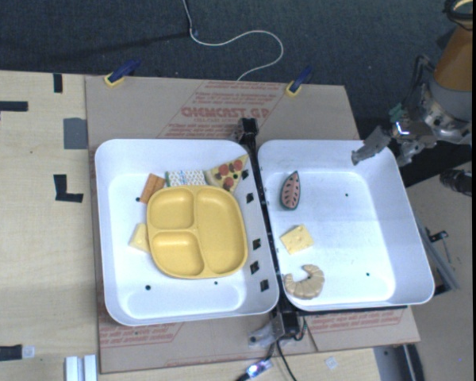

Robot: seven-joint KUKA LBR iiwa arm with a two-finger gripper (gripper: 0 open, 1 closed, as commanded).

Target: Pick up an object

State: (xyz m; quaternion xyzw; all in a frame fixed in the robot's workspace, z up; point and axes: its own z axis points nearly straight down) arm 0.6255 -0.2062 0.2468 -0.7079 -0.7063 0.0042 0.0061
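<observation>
In the right bin [381,236] lie a watermelon slice [290,190], a yellow cheese wedge [297,239] and a tan croissant [305,281], all along its left side. The left bin [115,213] holds a yellow divided plate [197,231] with a pizza slice [229,172], an orange piece [151,187] and a yellow piece [138,236] tucked around it. My gripper [370,148] hangs over the right bin's far right corner, well apart from every object. Nothing is between its fingers.
The arm's wrist and orange band [452,62] stand past the right bin's far right edge. A white cable [238,38] loops on the dark floor behind the cardboard sheet [214,105]. Black clips run down the seam between the bins.
</observation>
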